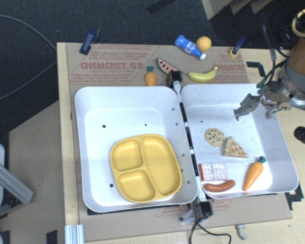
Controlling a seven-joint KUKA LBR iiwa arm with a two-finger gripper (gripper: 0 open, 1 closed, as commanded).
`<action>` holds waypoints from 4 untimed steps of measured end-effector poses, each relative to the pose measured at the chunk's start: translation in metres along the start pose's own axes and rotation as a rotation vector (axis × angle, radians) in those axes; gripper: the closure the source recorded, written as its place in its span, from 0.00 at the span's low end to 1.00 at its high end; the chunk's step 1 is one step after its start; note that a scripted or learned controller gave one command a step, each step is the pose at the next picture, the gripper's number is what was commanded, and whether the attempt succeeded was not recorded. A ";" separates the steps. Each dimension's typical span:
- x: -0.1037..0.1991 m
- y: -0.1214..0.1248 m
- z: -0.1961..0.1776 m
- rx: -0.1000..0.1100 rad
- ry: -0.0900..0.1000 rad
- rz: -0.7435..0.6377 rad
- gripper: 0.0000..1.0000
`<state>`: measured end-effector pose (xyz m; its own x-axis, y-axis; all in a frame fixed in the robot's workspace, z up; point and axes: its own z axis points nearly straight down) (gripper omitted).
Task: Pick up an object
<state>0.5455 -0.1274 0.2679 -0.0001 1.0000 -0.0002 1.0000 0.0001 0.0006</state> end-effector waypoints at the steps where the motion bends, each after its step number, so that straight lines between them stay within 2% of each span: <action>1: 0.008 -0.049 0.096 0.004 0.001 0.001 0.00; 2: -0.034 -0.007 0.177 0.001 0.000 0.001 0.00; 3: -0.052 -0.067 0.184 0.003 0.000 0.002 0.00; 4: 0.011 0.001 0.183 0.000 0.001 -0.002 0.00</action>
<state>0.5467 -0.1164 0.0846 -0.0017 1.0000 0.0012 1.0000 0.0017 0.0011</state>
